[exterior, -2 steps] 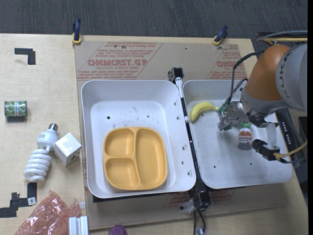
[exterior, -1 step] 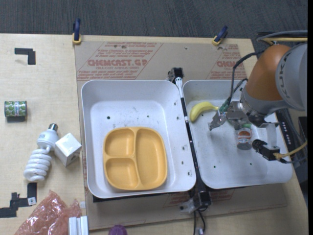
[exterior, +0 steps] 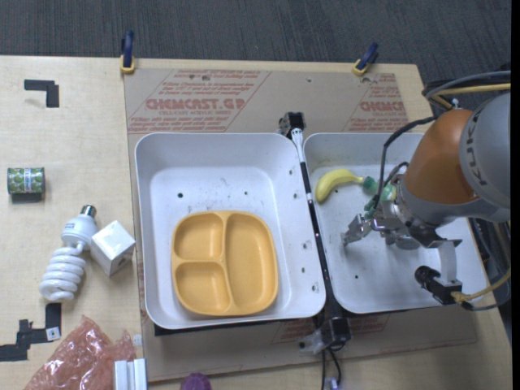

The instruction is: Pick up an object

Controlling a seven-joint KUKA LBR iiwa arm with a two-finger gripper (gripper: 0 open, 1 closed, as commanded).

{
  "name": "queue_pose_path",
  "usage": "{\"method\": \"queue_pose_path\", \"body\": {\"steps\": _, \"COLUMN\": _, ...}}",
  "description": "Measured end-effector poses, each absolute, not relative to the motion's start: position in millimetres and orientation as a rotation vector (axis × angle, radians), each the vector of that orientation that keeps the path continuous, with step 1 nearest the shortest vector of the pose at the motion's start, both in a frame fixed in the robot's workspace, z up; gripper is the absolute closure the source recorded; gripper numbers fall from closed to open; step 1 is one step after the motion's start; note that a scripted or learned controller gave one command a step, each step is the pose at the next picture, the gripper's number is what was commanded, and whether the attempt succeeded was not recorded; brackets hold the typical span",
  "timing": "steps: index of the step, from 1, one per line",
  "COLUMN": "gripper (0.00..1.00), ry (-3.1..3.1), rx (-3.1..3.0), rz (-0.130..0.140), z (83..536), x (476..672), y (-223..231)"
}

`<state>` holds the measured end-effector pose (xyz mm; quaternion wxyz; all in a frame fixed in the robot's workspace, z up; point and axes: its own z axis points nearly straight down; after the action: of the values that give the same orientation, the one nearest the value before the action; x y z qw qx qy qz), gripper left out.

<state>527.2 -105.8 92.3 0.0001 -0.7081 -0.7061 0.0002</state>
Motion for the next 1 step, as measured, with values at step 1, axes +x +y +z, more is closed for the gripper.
{"method": "queue_pose_path", "body": {"steps": 1, "gripper": 1.00, "ry": -2.218, "rx": -2.228, "rz": -0.001, "z": 102.3, "x": 528.4, "y": -106.4}}
